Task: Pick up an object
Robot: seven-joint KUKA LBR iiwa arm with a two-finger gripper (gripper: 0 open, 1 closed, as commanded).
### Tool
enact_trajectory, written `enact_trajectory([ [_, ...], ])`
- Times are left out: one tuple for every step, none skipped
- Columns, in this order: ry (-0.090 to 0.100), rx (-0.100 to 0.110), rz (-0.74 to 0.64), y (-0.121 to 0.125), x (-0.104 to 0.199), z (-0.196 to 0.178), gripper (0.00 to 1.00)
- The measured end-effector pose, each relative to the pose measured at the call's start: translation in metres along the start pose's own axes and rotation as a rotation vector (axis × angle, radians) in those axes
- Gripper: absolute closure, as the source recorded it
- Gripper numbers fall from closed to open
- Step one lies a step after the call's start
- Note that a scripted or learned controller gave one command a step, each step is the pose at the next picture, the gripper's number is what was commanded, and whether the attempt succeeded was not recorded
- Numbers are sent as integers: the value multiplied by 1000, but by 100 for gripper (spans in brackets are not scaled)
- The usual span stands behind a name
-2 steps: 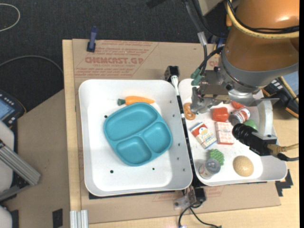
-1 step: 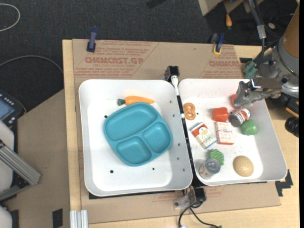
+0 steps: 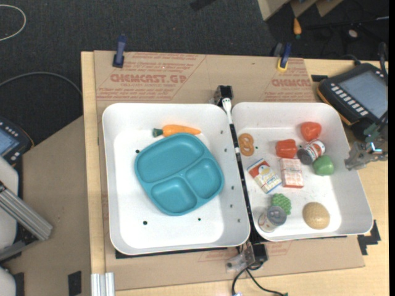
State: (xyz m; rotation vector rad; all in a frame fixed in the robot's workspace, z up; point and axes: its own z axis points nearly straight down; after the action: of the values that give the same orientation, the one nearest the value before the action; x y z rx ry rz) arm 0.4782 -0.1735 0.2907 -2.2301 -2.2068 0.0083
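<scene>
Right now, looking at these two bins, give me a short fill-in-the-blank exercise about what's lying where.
1. The teal divided plate lies in the ____ bin.
2. The toy carrot lies beside the plate's far edge, and its colour is ____.
3. The divided plate has ____ compartments.
4. The pretzel lies in the right bin, near its ____ wall.

Missing words: left; orange; three; left

The brown board [image 3: 185,73] under the bins reads "CHEMCAST" in red.
</scene>
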Motion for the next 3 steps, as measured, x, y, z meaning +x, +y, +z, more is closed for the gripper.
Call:
enact_trajectory([
  [0, -7, -8, 43, -52, 69, 100],
  [4, -3, -13, 0, 9, 55, 100],
  [-5, -13, -9, 67, -53, 74, 100],
])
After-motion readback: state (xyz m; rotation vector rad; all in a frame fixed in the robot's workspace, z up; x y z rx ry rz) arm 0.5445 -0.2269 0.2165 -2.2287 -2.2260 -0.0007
